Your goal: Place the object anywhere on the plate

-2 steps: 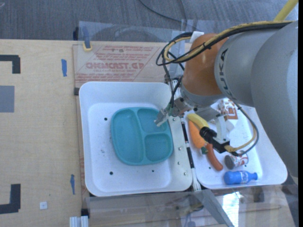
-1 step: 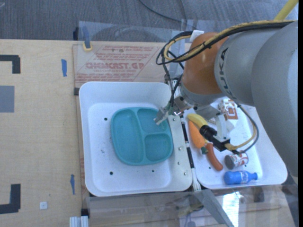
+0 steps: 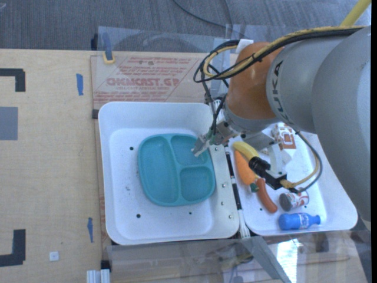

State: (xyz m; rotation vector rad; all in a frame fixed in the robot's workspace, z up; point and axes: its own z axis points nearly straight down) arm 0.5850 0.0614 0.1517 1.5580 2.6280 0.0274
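1. One blue bottle (image 3: pixel 299 220) lies at the near edge of the right bin (image 3: pixel 336 214).
2. Just beyond it sit a small can (image 3: pixel 293 201), a sausage (image 3: pixel 266 197) and a carrot (image 3: pixel 246 170), close together.
3. A banana (image 3: pixel 246 151) lies past the carrot, and a white carton with red print (image 3: pixel 285 138) rests farther back under the arm (image 3: pixel 283 81).
4. A teal plate (image 3: pixel 175 169) with three compartments sits in the middle of the left bin (image 3: pixel 118 175), with nothing on it.
5. At the plate's far right corner hangs the gripper (image 3: pixel 201 147), by the wall between the bins; whether its fingers are apart or together, and whether they hold anything, cannot be told.
6. Farthest back, a brown board with red lettering (image 3: pixel 147 78) lies behind the left bin.
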